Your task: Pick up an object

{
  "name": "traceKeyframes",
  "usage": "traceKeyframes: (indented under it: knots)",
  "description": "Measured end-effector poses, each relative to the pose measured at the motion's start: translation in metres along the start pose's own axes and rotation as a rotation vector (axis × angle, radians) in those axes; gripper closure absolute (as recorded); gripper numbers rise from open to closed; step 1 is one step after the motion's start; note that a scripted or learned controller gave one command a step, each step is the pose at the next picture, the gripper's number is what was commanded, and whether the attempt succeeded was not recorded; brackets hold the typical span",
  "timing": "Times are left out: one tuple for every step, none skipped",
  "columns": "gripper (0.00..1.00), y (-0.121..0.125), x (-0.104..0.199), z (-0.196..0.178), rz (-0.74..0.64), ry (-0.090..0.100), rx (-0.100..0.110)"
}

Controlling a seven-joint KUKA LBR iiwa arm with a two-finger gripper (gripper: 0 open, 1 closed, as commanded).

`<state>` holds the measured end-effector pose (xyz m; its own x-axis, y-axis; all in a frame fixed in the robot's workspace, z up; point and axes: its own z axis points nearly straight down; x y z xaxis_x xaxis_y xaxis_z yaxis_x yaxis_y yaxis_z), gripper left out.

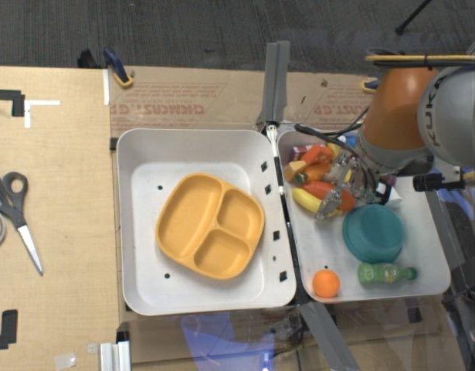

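The gripper (332, 201) hangs low over the toy food pile (314, 178), its grip impossible to tell, banana (306, 199) just left, teal bowl (374, 233) beside it to the right.

The tabletop (52, 207) is light wood, with a sheet of printed cardboard (183, 99) laid across it at twelve o'clock. A pair of grey-handled scissors (19, 215) lies at nine o'clock, blades pointing toward five o'clock. Black and white tape marks (17, 103) sit at ten o'clock, and another black mark (5, 327) at seven o'clock. A blue and yellow clamp (117, 66) grips the cardboard's edge at eleven o'clock. A grey upright bar (276, 83) rises at twelve o'clock.
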<state>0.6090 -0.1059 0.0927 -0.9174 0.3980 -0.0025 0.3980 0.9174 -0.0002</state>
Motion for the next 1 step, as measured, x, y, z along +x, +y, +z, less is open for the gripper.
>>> traceKeyframes:
  knots:
    - [1.00,0.0009,-0.0017,-0.0117,-0.003,-0.006,0.000]
